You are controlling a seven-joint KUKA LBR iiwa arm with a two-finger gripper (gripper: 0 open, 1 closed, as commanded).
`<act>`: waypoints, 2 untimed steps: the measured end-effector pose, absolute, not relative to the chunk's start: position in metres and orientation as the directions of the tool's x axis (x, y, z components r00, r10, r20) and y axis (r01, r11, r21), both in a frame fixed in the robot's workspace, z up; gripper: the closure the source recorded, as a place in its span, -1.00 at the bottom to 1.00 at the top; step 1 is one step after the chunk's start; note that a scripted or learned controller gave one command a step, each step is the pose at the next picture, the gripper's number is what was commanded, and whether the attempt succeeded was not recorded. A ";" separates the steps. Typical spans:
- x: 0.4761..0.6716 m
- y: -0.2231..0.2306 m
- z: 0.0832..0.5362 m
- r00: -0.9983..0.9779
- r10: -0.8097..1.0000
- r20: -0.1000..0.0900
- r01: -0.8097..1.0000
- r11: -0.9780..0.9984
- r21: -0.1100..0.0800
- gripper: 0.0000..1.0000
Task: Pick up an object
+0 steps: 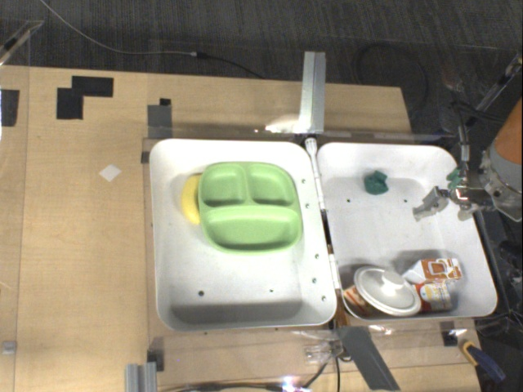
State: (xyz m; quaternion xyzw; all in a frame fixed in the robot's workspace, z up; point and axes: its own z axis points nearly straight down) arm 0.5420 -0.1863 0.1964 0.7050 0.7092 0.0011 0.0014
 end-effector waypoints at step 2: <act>0.663 -0.092 0.087 -0.008 1.000 -0.001 1.000 0.008 0.007 -1.00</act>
